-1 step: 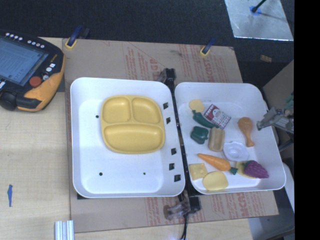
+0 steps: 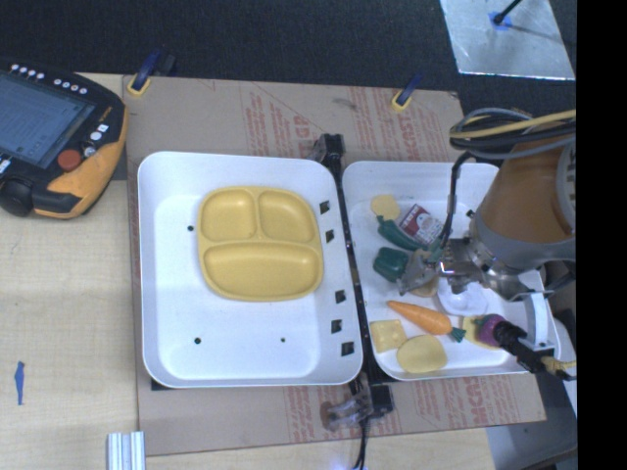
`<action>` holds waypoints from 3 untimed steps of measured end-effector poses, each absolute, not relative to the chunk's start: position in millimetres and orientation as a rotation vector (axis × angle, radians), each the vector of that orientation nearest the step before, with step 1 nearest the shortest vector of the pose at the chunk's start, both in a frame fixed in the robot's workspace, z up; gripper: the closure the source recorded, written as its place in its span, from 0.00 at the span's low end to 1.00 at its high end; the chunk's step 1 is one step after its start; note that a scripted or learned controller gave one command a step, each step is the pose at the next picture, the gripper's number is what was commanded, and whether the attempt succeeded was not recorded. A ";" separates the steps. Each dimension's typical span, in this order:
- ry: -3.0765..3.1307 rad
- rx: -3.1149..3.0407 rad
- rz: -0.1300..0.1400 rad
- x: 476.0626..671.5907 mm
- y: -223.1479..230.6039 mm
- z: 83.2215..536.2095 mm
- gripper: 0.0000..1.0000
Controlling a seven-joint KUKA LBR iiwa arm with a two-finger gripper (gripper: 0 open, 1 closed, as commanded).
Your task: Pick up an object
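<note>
Dark green piece (image 2: pixel 391 261) lies in the right bin (image 2: pixel 431 178), in its middle part near the left wall, and by my judgement it is the object most likely to be picked, because the gripper (image 2: pixel 423 270) hangs just beside it on its right side. Whether the gripper is released or clenched I cannot tell from this view, since the wrist covers it from above, and nothing can be seen held in it. Close around are other toys: a second green piece (image 2: pixel 398 231) just above, a red and white box (image 2: pixel 422 223) near it, and an orange carrot (image 2: pixel 419 316) below the gripper. Something brownish lies under the gripper, but it is too much hidden to name. The left bin (image 2: pixel 176 341) bears only a yellow divided plate (image 2: pixel 261 242) and is well apart from the work. To do this step well, the gripper should be centred over the dark green piece and not beside it, and should come down straight, so that it does not push the piece against the bin wall or catch the second green piece together with it. The grasp should close across the narrower side of the piece. The lift should be slow at first, to check that the piece really comes up.
</note>
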State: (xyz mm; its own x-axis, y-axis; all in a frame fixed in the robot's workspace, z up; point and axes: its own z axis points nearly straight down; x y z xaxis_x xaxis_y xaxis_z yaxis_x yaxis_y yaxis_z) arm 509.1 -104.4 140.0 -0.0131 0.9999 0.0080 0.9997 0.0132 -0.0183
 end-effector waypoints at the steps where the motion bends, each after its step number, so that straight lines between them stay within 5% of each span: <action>1: -2.228 -2.210 0.006 555.6 -93.2 88.9 0.00; 2: -2.226 -2.215 0.006 555.5 -95.7 102.1 1.00; 3: -2.238 -2.213 -0.014 608.3 -32.1 197.8 1.00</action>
